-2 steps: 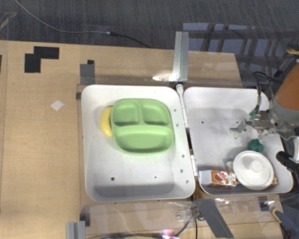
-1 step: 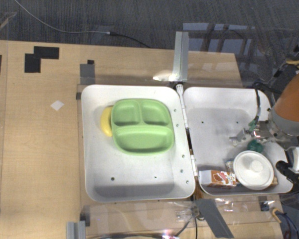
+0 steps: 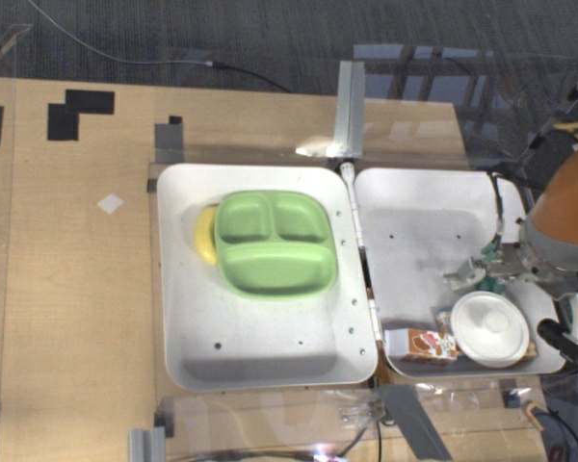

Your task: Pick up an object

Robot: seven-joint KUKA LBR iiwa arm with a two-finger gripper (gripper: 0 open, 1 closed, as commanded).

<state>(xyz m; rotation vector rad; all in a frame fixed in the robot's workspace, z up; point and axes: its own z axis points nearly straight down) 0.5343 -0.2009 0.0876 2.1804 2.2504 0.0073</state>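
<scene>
Grey gripper [image 3: 474, 275] hangs low in the right bin [image 3: 414, 210], just above a white bowl [image 3: 488, 328]; its opening cannot be told. Beside the bowl lies a brown packet [image 3: 422, 344]. Left bin [image 3: 183, 335] holds a green divided plate [image 3: 273, 241] over a yellow object [image 3: 204, 236].

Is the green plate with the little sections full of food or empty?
Empty. The green plate lies flat in the left bin, and all three sections show bare green. Something yellow peeks out beside its left edge.

Premises: a robotics lab test cell. Evidence: wooden desk [image 3: 67, 287] carrying two shallow white bins [image 3: 188, 354] fixed side by side, aluminium bracket [image 3: 351, 104] at their junction, black marker patches [image 3: 77, 112], loose cable [image 3: 125, 58] across dark carpet [image 3: 270, 17].
</scene>
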